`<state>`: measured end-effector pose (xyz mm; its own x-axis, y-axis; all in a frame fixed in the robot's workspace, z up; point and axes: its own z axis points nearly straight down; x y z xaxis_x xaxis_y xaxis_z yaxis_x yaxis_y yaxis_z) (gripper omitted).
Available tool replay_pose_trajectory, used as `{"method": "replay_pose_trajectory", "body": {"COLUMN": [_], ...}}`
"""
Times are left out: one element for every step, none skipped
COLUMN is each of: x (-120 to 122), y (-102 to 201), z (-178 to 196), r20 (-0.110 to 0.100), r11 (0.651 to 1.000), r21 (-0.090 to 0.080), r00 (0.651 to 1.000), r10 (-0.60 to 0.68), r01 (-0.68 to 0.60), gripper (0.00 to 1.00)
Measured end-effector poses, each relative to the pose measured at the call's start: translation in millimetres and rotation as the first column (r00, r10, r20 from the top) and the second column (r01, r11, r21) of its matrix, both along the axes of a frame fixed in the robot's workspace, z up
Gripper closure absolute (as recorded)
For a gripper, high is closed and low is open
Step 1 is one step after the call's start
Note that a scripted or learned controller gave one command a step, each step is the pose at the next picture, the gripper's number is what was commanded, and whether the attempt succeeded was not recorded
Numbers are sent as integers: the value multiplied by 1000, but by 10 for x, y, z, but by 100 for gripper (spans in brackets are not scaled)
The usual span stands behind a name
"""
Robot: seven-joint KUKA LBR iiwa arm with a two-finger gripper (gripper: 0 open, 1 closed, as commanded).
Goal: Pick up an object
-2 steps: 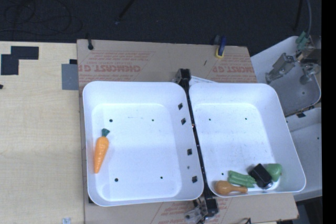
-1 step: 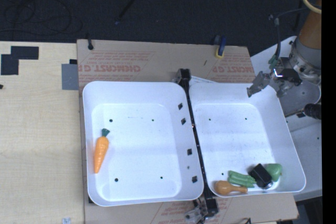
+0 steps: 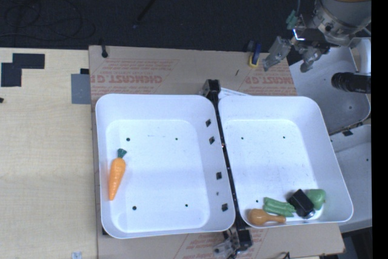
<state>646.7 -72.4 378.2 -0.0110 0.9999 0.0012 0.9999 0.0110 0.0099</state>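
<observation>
So your end effector [image 3: 295,56] hangs open and empty at 1 o'clock, well apart from the toy carrot [image 3: 116,174] at 8.

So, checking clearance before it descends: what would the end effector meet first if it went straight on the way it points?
Probably the cardboard behind the right bin; depth is unclear.

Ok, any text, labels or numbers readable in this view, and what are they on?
Red print on the cardboard sheet behind the bins: reads mirrored or upside down, roughly "CHEMCAST", not certain.
Smaller red lines beside and under it: too blurred to read.
Red print on the cardboard at the near edge: too cut off and blurred to read.
Bins, carrot and the other items: no text visible.
</observation>
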Motion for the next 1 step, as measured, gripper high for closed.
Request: {"method": "replay_pose_trajectory", "body": {"x": [-26], "y": [1087], "z": [1001], "r20": [-1], "r11": [1000], "r21": [2], "r00": [1000], "r10": [1], "r01": [-1], "gripper": [0]}}
